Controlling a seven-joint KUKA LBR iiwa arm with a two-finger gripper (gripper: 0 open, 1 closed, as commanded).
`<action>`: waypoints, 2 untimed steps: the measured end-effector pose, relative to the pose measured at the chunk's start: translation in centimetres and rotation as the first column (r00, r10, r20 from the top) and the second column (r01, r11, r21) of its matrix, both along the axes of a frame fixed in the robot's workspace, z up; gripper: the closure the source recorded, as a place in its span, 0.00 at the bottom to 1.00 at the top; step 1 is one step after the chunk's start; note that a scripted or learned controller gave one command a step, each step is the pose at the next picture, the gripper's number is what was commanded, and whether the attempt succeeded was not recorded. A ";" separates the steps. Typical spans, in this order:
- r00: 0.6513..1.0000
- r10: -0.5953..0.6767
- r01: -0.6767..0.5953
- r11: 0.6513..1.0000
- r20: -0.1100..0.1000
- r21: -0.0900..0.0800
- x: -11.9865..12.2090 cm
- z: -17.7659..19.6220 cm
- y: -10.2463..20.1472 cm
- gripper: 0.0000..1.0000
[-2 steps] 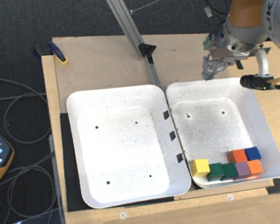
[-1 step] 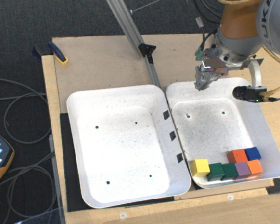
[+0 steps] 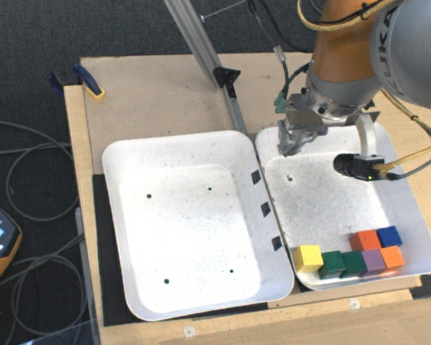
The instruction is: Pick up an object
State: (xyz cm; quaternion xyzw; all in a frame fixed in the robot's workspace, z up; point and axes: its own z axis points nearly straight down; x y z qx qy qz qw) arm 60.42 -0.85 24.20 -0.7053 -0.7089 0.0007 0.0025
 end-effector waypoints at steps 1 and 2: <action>1.000 0.000 0.000 1.000 0.001 0.001 -3.5 0.7 3.5 1.00; 1.000 0.000 0.000 1.000 0.000 0.000 -7.6 0.3 7.4 1.00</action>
